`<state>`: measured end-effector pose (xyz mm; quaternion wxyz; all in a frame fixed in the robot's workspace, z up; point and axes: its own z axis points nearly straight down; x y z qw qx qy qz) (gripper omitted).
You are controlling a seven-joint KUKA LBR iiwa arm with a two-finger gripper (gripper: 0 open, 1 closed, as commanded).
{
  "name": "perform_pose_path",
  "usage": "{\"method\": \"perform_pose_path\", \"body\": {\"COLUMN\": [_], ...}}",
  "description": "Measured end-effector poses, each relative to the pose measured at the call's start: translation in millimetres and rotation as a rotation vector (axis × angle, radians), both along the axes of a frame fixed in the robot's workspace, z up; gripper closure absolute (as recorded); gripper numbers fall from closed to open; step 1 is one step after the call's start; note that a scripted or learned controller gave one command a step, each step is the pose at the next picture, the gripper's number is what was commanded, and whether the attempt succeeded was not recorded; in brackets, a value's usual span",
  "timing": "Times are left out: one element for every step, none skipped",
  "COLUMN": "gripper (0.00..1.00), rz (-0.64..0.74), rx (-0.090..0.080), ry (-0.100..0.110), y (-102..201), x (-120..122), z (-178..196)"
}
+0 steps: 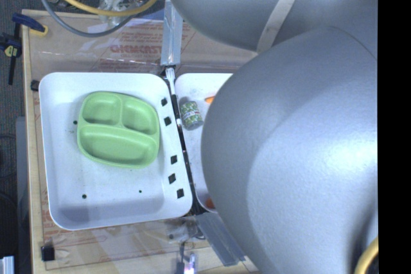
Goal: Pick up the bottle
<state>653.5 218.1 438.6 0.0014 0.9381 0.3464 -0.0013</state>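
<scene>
The bottle lies on its side in the right bin, close against that bin's left wall and near its far left corner. It is small, with a green patterned label and a pale cap. Its long axis runs roughly from 12 to 6 o'clock, tilted slightly, and the cap end seems to point toward 12 o'clock, though the blur makes this uncertain.

The arm, grey and bulky, covers most of the right bin from 3 o'clock, and its body blocks the gripper, so I cannot tell whether the fingers are spread or pressed together, nor where they stand relative to the bottle. The bottle lies just beside the arm's left edge, at about 9 o'clock from its bulk, with nothing visibly gripping it.

A small orange thing peeks out at 2 o'clock from the bottle, just beside the arm's edge.

In the left bin, a green divided plate rests at its centre, well apart from the bottle at 9 o'clock, across the bins' shared walls.
</scene>
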Motion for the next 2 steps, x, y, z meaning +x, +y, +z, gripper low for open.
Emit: {"method": "perform_pose_path", "body": {"gripper": [1.0,1.0], "rz": [-0.24,0.162], "rx": [0.0,-0.001], "ry": [-0.006,0.013], "y": [0.5,3.1], "x": [-5.9,-15.3], "z": [0.3,-1.7]}}
